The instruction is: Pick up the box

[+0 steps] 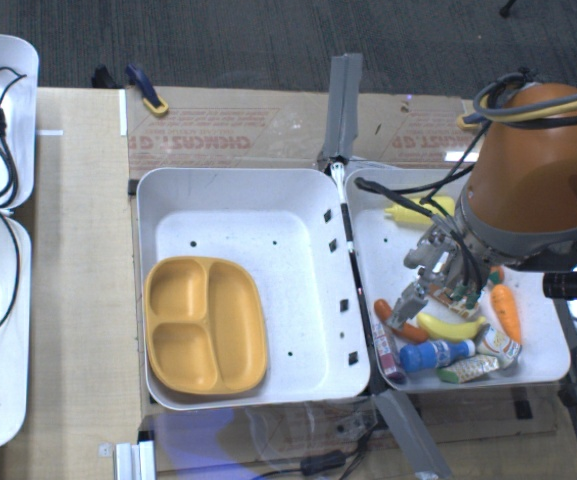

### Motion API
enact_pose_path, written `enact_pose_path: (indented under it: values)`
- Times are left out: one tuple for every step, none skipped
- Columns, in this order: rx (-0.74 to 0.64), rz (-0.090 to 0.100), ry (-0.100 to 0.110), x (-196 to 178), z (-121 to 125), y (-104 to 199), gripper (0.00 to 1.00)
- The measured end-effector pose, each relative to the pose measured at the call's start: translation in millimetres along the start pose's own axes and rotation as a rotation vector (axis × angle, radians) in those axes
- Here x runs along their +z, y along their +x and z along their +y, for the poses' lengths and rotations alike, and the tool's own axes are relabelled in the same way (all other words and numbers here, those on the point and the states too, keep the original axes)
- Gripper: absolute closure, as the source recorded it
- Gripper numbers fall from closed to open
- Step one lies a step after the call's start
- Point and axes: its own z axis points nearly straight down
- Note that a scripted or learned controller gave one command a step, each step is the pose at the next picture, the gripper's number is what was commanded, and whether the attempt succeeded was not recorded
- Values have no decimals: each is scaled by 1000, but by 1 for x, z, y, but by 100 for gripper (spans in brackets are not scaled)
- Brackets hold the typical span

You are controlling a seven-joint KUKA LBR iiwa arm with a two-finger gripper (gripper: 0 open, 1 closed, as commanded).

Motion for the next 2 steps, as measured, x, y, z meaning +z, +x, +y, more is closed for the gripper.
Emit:
enact_pose_path:
  values:
    - [2,-1,0,-9,0,-1,100]
    - [153,-2,-1,-7,7,3,100]
